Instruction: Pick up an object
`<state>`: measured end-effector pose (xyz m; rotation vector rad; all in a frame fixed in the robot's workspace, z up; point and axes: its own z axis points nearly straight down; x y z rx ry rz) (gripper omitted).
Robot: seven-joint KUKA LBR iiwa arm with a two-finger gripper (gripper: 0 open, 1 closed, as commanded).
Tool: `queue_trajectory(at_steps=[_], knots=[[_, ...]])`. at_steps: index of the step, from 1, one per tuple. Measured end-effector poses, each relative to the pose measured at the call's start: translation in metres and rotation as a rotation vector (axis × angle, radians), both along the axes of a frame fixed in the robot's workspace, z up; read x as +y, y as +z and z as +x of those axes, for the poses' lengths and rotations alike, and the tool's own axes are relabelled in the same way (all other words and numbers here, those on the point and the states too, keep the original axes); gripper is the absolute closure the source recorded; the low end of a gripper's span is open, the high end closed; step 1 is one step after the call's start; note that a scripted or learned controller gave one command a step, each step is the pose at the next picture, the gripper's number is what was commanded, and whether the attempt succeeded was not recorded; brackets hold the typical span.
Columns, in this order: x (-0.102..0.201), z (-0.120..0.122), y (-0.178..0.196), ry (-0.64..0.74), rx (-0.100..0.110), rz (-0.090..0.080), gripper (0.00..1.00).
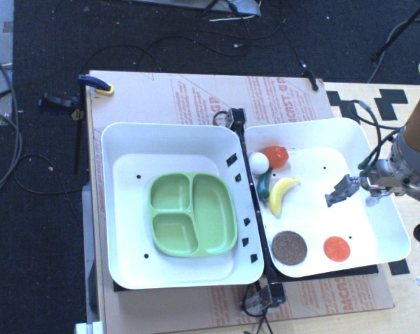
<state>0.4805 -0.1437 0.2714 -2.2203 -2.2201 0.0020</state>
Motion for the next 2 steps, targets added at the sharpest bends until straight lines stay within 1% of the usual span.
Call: queue_trajectory(at_steps=[1,2], knots=[[0.0,0.0,0.001,0.0,-0.002,0.0,0.0],[0.007,0.004,-0.058,0.001,0.003,0.001,0.0]])
